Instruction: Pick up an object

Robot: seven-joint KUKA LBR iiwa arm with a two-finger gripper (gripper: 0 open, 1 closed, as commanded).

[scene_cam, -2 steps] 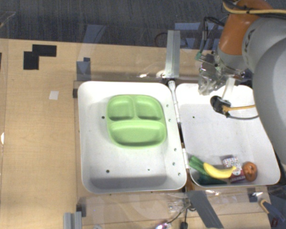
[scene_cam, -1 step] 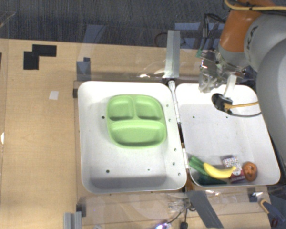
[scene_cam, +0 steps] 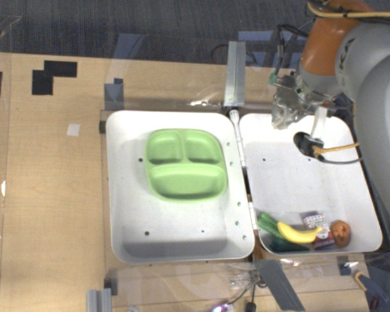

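1. Left bin: holds one green divided plate, lying flat near the bin's centre and slightly toward the far edge. There is bare floor on all four sides of the plate, widest along the near edge.

2. Right bin: shares its left wall with the left bin. The floor is bare from the far edge down past the middle. All loose objects are crowded along the near edge.

3. Gripper: positioned at the far-left corner of the right bin, just above the far edge. From this view it cannot be told whether it is open or closed. It is well apart from every object, so it is judged to hold nothing.

4. Candidate objects along the near edge of the right bin, left to right: green vegetable, banana, dark packet, apple. The banana rests against the vegetable, and the packet lies between the banana and the apple.

5. Step in hand: approach. No grasp has been made.

6. Next move: travel from the far-left corner across the bare floor to the near edge, then descend on one object. The apple at the near-right corner looks the least entangled.

7. Clearance: the near wall and right wall stand close to the cluster, so a steep descent from the far side is advised.
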